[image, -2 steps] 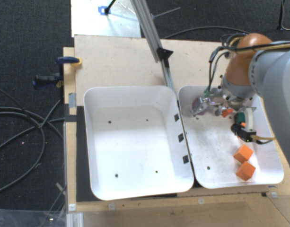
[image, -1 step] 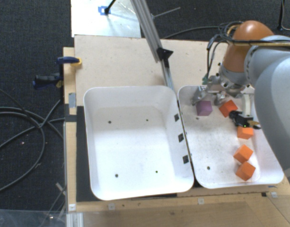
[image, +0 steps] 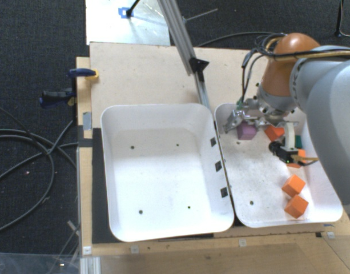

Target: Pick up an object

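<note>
Two orange foam cubes (image: 295, 195) lie in the right white bin (image: 260, 210) — farther back, the gripper (image: 244, 123) sits at a purple cube (image: 246, 131); grip unclear.

Bright, even light (soft focus), faint shadows.

Smooth, seemingly plastic white bins (image: 163, 119) sit on a matt, wood-like bench (image: 140, 73)

Blocks (image: 294, 196) in right bin (image: 260, 210) (left bin (image: 163, 221) beside)
</note>
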Controlling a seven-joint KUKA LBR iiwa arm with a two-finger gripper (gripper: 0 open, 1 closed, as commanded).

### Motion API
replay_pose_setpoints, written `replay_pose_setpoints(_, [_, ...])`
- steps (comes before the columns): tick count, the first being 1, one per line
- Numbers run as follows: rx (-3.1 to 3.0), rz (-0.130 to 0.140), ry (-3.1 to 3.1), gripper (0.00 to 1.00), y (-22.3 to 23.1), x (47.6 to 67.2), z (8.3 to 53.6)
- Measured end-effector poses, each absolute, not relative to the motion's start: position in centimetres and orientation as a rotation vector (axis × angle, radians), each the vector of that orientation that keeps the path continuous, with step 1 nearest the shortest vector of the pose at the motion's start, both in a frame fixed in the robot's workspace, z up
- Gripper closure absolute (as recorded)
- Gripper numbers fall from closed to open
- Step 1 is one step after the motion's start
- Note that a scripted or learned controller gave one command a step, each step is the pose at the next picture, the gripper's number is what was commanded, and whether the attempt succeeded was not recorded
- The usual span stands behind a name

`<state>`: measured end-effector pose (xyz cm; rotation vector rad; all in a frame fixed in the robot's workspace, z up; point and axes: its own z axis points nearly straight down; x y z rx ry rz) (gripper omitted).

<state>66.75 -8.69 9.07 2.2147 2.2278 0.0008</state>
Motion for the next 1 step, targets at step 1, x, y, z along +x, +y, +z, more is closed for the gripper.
replay_pose_setpoints(1, [2.209, 0.004, 2.228, 1.0, -8.83, 66.94, 10.26])
